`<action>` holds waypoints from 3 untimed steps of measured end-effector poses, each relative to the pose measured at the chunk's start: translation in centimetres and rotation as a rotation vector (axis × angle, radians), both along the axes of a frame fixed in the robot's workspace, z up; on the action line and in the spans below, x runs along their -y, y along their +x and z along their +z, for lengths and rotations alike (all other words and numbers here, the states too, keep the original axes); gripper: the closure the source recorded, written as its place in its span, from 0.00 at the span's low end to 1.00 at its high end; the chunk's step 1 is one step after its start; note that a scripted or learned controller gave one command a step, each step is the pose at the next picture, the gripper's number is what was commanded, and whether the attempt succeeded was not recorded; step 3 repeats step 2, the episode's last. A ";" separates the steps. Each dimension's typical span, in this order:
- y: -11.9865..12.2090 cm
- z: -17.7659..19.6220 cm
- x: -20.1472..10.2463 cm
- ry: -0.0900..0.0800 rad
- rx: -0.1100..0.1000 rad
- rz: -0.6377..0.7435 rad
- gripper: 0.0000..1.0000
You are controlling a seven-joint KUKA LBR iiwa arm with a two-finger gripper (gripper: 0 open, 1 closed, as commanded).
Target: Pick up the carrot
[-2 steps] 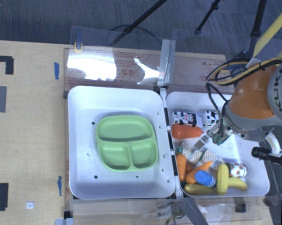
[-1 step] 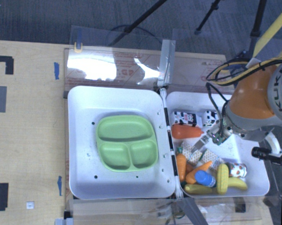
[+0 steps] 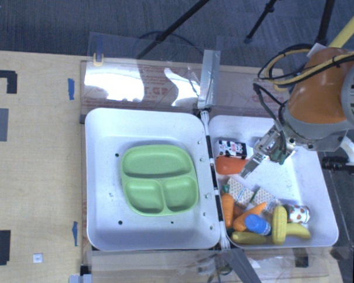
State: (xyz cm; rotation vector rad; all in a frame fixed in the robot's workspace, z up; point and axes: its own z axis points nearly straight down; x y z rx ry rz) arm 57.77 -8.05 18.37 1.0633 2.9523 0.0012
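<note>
Two shallow white bins are borne side by side on the pale wooden bench (image 3: 29, 178): the left bin (image 3: 101, 134) mid-bench, the right bin (image 3: 315, 191) toward its right edge.

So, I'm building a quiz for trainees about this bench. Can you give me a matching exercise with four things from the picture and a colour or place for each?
Things:
1. divided plate
2. carrot
3. banana
4. pincer

Descriptions:
A. yellow, near the right bin's front edge
B. green, in the left bin
C. above the right bin's left half
D. orange, along the right bin's left wall

Pairs: 1-B, 2-D, 3-A, 4-C
</note>
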 end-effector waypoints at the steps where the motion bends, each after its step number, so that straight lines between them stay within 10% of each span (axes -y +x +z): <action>1: 0.2 0.9 0.0 -0.001 0.004 -0.001 1.00; 2: 0.2 0.9 0.0 0.000 0.004 -0.001 0.00; 3: 0.2 0.9 0.0 0.000 0.004 -0.001 0.00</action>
